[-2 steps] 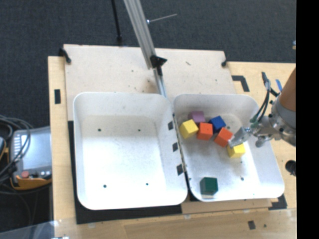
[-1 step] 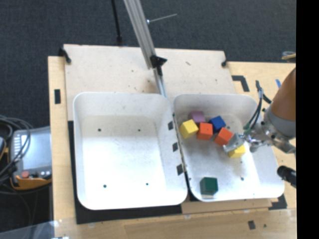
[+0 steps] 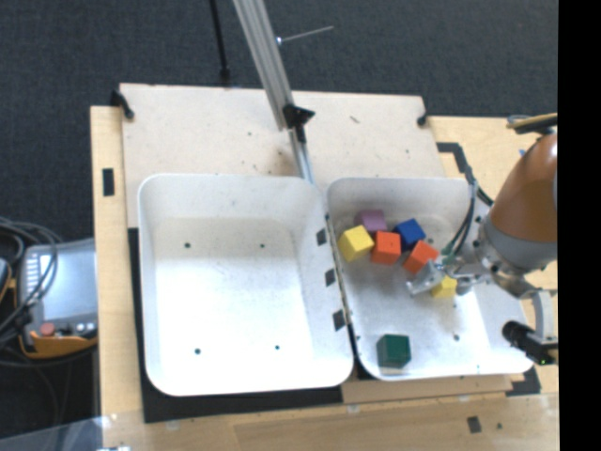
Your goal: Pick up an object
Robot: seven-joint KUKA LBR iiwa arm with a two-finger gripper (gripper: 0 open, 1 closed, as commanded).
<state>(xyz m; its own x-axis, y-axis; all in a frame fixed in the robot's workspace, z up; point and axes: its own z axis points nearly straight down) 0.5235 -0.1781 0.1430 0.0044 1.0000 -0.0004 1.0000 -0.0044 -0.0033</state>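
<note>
Lower right of frame: a green block (image 3: 393,349) is sitting alone in the right bin (image 3: 413,372). Above it, the gripper (image 3: 438,282) is working beside a yellow block (image 3: 444,287); finger state cannot be told. Beyond, blocks are crowding together: centre squarely before lifting.

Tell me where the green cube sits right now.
The green cube lies alone in the right-hand bin, close to its near rim, well apart from the cluster of coloured cubes at the bin's far side.
</note>
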